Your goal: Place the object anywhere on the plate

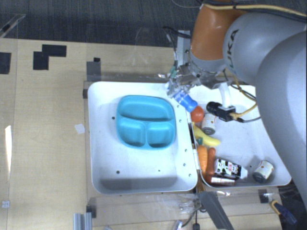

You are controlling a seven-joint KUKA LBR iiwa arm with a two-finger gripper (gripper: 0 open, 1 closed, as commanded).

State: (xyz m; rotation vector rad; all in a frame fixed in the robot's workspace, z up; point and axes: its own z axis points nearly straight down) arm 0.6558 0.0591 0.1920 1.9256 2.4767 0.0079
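A light blue plate with three compartments lies in the left bin, near its middle. My gripper hangs above the left bin's far right corner, just past the plate's far right edge. A small blue object with white stripes sits between its fingers, tilted, and hangs over the divide between the two bins.
The right bin holds a red tomato, a small can, a yellow banana, a carrot, a black and white box and a grey cylinder. A black cable connector hangs from the arm.
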